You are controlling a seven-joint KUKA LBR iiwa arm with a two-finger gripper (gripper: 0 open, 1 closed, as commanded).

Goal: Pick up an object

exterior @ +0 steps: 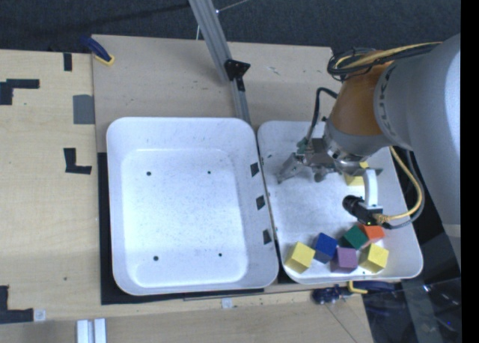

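**Pick not yet made: gripper hangs over right bin, nothing between fingers**

Your gripper sits at the right bin's 10 o'clock, jaws spread, nothing pinched. Blocks cluster at 5 o'clock: yellow block, blue block, purple block, green block, w/ an orange one beside. Left bin holds no blocks. Grasp & lift remain, by my read.

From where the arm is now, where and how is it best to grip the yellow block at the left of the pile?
Probably the yellow block is best taken from above, fingers on its left and near faces. Those sides look free, while the blue block crowds its right.
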